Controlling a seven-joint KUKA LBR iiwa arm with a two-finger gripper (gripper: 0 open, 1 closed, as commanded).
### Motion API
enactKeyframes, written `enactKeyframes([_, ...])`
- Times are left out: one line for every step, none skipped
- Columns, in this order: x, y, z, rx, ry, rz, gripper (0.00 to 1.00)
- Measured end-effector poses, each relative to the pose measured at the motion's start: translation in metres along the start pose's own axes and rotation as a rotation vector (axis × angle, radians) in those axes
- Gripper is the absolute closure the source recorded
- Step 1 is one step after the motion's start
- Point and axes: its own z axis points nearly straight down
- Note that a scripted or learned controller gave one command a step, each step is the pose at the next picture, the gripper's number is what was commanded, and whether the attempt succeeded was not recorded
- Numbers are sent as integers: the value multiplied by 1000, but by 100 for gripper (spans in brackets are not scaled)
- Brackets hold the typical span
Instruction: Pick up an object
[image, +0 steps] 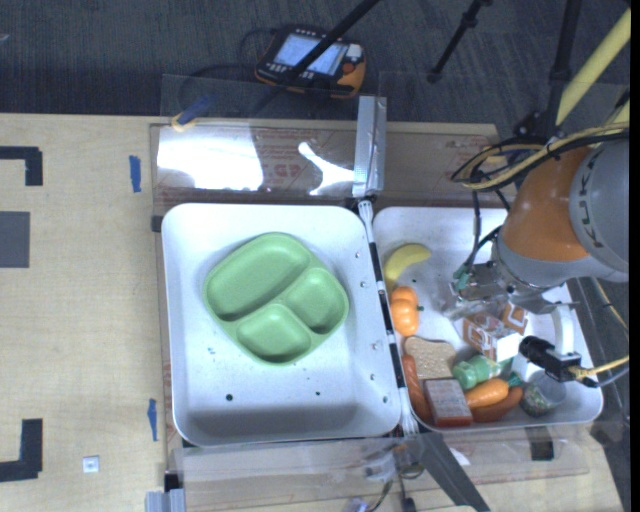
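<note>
Picking well means choosing one toy from the crowded right bin (585, 405), beside the left bin (190, 400) that carries a green divided plate (275, 295). The arm (560, 215) hangs over the right bin, its tool (487, 300) low among orange-and-white pieces; whether it grips anything I cannot tell. Likeliest targets: the bread slice (428, 357), then the separate yellow banana (405, 260).

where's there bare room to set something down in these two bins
Left bin: bare floor along its near edge, below the green plate. Right bin: crowded near the divider with the banana, orange, bread and carrot, arm overhead.
</note>
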Motion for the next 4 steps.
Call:
enactKeyframes([-93,14,12,8,-1,-55,100])
enactKeyframes([-58,43,-93,11,-1,245,100])
enactKeyframes([-58,43,-93,11,-1,245,0])
enactKeyframes([-84,-13,-13,-18,-7,299,0])
